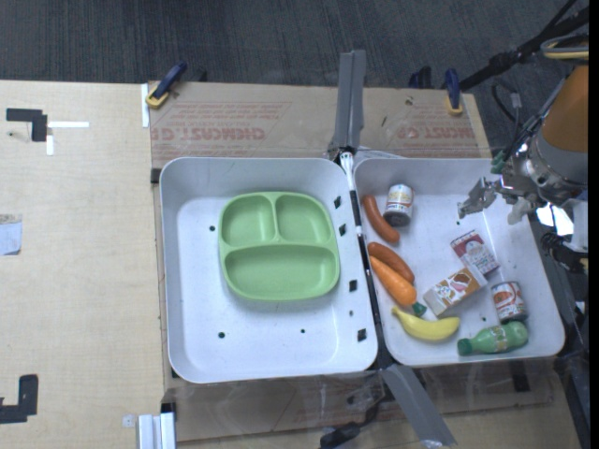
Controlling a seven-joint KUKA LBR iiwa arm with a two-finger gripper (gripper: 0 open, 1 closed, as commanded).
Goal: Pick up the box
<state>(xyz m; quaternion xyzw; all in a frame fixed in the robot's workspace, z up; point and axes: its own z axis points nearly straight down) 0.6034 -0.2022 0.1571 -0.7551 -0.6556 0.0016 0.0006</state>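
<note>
Bench carries two white bins; right bin (pixel 538 251) holds the box (pixel 455 292) beside the banana (pixel 426 325) and carrot (pixel 393 282); claw (pixel 496 197) hovers above, fingers spread, grasping nothing; pickup not yet begun

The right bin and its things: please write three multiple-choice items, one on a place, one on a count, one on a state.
1. Where does the banana lie?
A. In the right bin, near its front edge
B. On the green plate
C. On the bench outside both bins

2. How many cans are in the right bin?
A. None
B. Two
C. Five

3. What is the state of the green plate in the left bin?
A. Bare, nothing on it
B. Carrying the bottle
C. Turned upside down

Key: 1 A, it lies beside the green bottle; 2 B, one can at the back, another can near the front; 3 A, its three compartments show plain green.
</note>
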